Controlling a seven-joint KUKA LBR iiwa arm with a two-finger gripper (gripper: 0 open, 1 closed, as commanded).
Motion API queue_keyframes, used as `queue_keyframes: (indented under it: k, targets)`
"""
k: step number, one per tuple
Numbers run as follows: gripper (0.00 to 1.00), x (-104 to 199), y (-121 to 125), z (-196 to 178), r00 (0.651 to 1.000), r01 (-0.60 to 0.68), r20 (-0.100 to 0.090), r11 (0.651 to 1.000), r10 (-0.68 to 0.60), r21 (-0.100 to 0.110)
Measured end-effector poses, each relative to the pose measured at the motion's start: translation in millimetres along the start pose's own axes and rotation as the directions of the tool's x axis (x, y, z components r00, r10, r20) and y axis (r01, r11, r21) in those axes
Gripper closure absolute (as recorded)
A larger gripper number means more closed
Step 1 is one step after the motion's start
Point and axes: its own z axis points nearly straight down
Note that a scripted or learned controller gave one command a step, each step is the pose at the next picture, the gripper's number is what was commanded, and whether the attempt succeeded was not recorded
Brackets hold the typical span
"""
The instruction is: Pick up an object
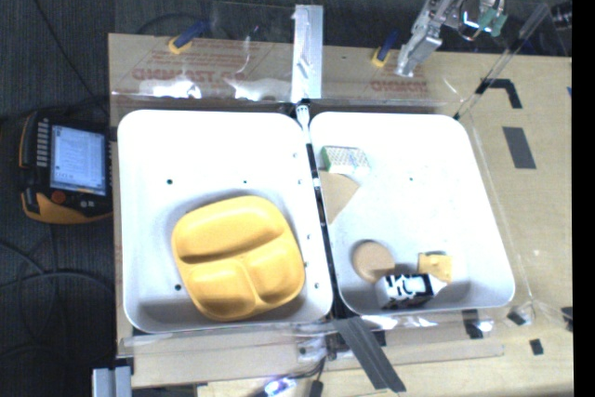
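My gripper [410,60] hangs above the bench behind the right bin [483,200], well clear of everything in it, and nothing shows in it. The right bin holds a green-and-white packet [346,158], a tan cardboard piece [338,193], a round tan disc [371,258], a small yellow block [435,266] and a black-and-white object [405,287]. The disc, block and black-and-white object sit close together near the front wall. A large yellow divided tray [239,254] lies in the left bin [149,163].
A metal strip [307,51] stands upright behind the seam between the bins. Yellow clamps [189,35] [382,55] hold a clear sheet on the back board. A hand-held pendant [65,167] lies on the floor at the left.
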Motion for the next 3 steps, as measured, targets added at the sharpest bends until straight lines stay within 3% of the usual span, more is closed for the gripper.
queue_keyframes:
  k: [1, 2, 3]
  targets:
    - [1.0, -5, 28, 63, 0.993, 0.115, -0.003, 0.993, -0.115, 0.0]
    - [1.0, 37, 12, 0, 0.935, 0.356, 0.001, 0.935, -0.356, -0.001]
    - [1.0, 3, 56, 0, 0.772, 0.635, 0.001, 0.772, -0.635, -0.003]
